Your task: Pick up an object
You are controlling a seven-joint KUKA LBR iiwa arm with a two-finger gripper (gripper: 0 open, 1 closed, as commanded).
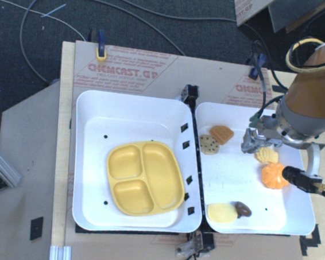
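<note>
In the right bin (226, 179) lie several small food items: a tan waffle-like piece (222, 134), a speckled cookie (209, 144), a pale yellow ridged piece (267, 155), an orange fruit-like lump (273, 176), a pale yellow slice (222, 213) and a small brown piece (242, 209). My gripper (254, 143) hangs over the upper right part of this bin, just left of the ridged yellow piece and right of the waffle piece. I see nothing held between its fingers.
The left bin (93, 125) holds a yellow three-compartment tray (144, 177). A black divider with clips (193, 158) runs between the bins. Cardboard (128, 71) lies under both bins. A black part of the arm (301, 178) reaches over the orange lump.
</note>
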